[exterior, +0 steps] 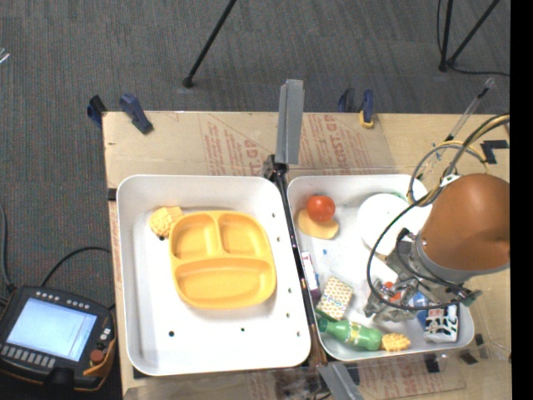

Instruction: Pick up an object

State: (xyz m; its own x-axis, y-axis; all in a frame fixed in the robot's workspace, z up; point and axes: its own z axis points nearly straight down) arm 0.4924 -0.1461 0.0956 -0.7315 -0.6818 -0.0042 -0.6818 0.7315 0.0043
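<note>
My gripper (385,300) hangs low over the right bin (350,186), below the arm's orange band (462,222). It sits just right of a checkered packet (336,297) and above a green bottle (353,333) that lies along the bin's front wall. A small yellow waffle-like piece (396,341) lies at the bottle's right end. A blue item (419,303) and a black-and-white cow-patterned item (442,324) lie just right of the gripper, partly hidden by the wrist. Farther back, a red tomato (321,207) rests on a beige slice (318,226).
A white round dish (385,213) stands at the back of the right bin, partly under the arm. The left bin (133,307) holds a yellow divided plate (223,258) and a yellow waffle piece (164,220). A grey post (290,132) rises between the bins.
</note>
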